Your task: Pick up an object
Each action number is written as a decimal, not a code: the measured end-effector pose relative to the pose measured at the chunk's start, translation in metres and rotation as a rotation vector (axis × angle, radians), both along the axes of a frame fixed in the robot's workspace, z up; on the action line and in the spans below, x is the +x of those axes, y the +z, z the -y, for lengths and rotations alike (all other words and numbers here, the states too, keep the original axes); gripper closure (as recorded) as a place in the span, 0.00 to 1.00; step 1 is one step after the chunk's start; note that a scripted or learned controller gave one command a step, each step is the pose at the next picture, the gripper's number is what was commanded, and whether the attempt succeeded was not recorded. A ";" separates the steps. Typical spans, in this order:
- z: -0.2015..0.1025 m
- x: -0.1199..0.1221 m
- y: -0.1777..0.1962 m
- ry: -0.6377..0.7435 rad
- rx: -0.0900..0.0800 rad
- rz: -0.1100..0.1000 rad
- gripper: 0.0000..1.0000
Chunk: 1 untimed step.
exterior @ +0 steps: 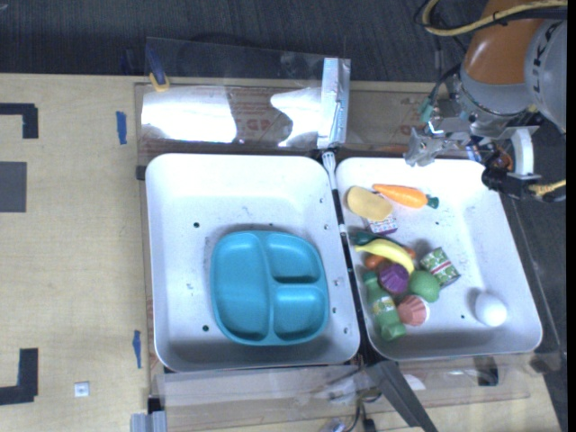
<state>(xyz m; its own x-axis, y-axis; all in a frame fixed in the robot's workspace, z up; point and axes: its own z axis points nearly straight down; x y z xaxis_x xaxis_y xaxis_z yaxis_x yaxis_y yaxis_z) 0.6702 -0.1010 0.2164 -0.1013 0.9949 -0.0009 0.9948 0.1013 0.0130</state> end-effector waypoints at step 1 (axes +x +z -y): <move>0.003 -0.003 -0.006 -0.004 -0.001 -0.011 0.00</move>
<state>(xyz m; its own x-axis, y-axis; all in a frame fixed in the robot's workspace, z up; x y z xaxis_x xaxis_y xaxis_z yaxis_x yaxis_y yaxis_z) 0.6675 -0.1036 0.2105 -0.0975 0.9952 -0.0005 0.9952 0.0975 0.0021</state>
